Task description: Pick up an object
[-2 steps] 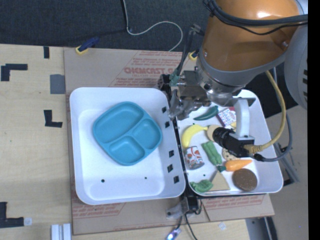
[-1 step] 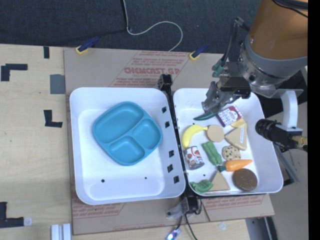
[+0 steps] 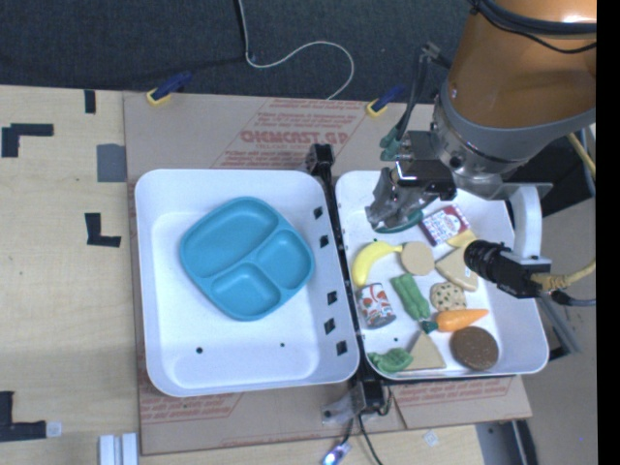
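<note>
**Gripper low over the right bin, pick not yet made**

Camera view, from above and at a slant: I've got two white bins side by side on the table. The left bin carries a blue divided plate, sitting tilted a little. The right bin is the busy one, a scatter of toy food: a yellow banana, a tan round cookie, a green pea pod, an orange carrot, a brown round patty, a small red-and-white packet and a red-labelled packet near the back.

My arm comes in from the right, orange band high, and the gripper is down at the back-left corner of the right bin, just above the banana and beside the red-labelled packet. The tip is dark and cluttered from here; I cannot tell how it is set, and I see nothing held in it.

My read: this is the approach, the descent onto a target. The banana is the nearest candidate, lying free just in front of the tip. Next move calls for centring over one piece, dropping to the bin floor without nudging neighbours, then a clean lift to prove the catch.
</note>
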